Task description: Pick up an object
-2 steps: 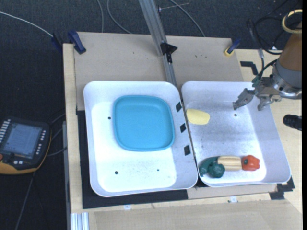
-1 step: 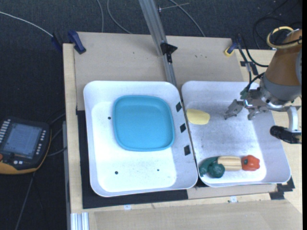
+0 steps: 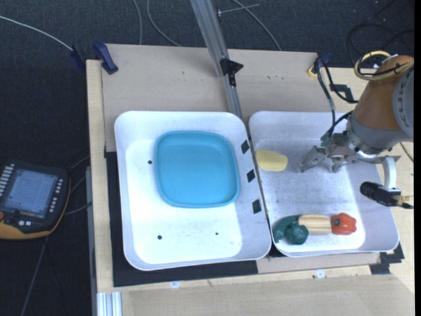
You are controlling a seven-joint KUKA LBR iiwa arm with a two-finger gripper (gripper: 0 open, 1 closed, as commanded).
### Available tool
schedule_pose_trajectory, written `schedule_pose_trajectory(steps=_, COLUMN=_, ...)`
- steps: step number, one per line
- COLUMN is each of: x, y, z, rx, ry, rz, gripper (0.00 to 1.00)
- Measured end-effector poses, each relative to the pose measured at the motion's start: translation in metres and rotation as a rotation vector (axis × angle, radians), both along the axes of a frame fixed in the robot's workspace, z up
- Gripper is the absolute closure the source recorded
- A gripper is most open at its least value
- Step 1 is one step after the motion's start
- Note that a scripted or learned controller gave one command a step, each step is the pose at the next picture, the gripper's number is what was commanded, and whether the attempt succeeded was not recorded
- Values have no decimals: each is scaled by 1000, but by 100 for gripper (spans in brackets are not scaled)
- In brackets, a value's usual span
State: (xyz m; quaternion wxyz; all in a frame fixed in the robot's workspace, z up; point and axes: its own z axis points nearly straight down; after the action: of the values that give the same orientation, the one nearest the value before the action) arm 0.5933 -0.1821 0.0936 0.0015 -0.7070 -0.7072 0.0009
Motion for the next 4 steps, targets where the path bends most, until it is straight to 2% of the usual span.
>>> schedule_pose_trajectory(steps=1, x=2, y=0, z=13, rx=-1, ry=-6, rz=0, gripper=100)
schedule_pose_trajectory(steps=2, x=4, y=-1, z=76, rx=-2, ry=-9, rz=0, gripper=100)
schedule_pose_trajectory(steps=4, x=2, y=1, z=173, rx=-2, ry=-8, rz=0, gripper=100)
